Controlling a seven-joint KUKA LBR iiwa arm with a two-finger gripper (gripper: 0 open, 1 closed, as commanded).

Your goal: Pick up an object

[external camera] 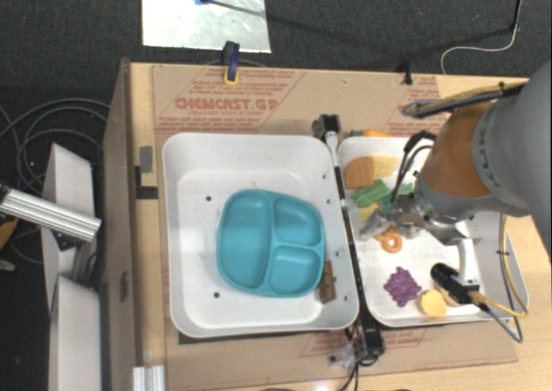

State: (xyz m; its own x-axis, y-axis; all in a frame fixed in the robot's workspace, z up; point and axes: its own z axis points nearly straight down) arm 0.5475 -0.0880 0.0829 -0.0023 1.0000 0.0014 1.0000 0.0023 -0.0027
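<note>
My gripper (379, 223) hangs low over the middle of the right bin (496, 238), with the grey and orange arm reaching in from the right. An orange ring (392, 242) lies just beside and below the gripper tip. A green piece (374, 192) and a yellow-orange wedge (362, 170) lie just behind the gripper. At the bin's front sit a purple bunch of grapes (401, 286) and a small yellow piece (431, 303). I see nothing held in the gripper.
The left bin (194, 165) holds a blue divided plate (272, 241) and a small brown piece (328, 282) against its right wall. An orange item (376, 133) shows at the right bin's far rim. The arm covers the right bin's right part.
</note>
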